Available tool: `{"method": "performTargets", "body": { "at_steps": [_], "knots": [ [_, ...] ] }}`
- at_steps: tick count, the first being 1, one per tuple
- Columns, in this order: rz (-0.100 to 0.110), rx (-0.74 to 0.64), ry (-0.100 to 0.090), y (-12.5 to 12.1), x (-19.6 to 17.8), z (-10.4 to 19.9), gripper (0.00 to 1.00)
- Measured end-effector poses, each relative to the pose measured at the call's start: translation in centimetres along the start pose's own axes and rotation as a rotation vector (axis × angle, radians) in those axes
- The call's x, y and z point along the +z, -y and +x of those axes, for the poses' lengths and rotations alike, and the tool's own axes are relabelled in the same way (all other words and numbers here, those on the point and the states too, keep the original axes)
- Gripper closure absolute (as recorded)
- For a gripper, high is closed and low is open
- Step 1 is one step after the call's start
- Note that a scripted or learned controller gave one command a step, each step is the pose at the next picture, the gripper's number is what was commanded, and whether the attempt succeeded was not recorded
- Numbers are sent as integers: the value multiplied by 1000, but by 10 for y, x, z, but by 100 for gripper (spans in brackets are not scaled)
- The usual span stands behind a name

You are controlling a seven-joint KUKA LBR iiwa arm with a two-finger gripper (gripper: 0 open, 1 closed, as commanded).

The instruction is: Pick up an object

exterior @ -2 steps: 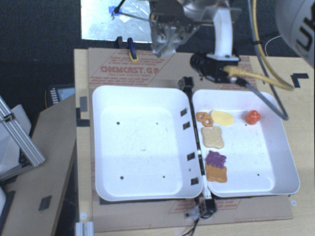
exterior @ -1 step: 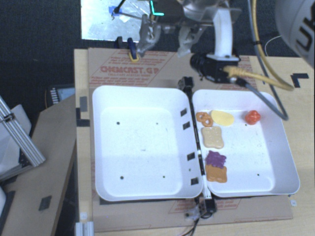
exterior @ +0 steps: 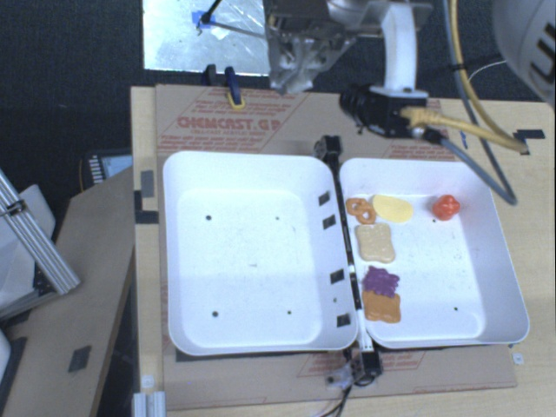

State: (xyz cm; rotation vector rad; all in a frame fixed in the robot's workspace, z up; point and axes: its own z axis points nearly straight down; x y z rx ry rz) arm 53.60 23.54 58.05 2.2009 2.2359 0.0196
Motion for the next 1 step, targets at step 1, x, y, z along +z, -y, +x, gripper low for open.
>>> {"method": "performTargets", "body": {
  "at_steps": [1],
  "knots": [
    [-2, -3, -1, 0, -11, 0, 100]
  ]
}}
